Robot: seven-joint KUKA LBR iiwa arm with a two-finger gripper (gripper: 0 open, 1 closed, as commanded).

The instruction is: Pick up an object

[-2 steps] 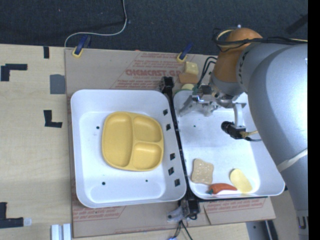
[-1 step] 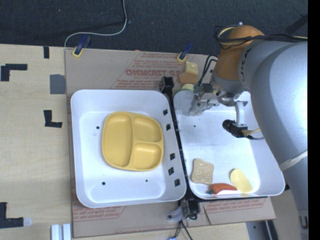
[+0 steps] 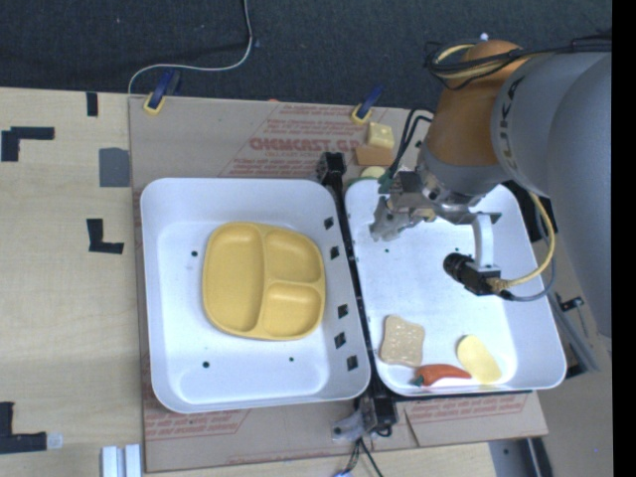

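Observation:
My gripper point(image 3: 386, 227) hangs over the far left part of the right bin point(image 3: 437, 306), close to the wall between the bins. Nothing shows in its grasp. At the near side of this bin lie a tan slice of bread point(image 3: 402, 341), a small red pepper point(image 3: 442, 374) and a pale yellow rounded piece point(image 3: 480, 358); they are well apart from the gripper. A light green item point(image 3: 372, 174) peeks out at the bin's far left corner, partly hidden by the wrist.
The left bin point(image 3: 169, 356) holds a yellow divided plate point(image 3: 263, 279). A tan block point(image 3: 378, 143) sits on the cardboard behind the right bin. A black connector with a yellow cable point(image 3: 475, 272) hangs off the arm over the right bin's middle.

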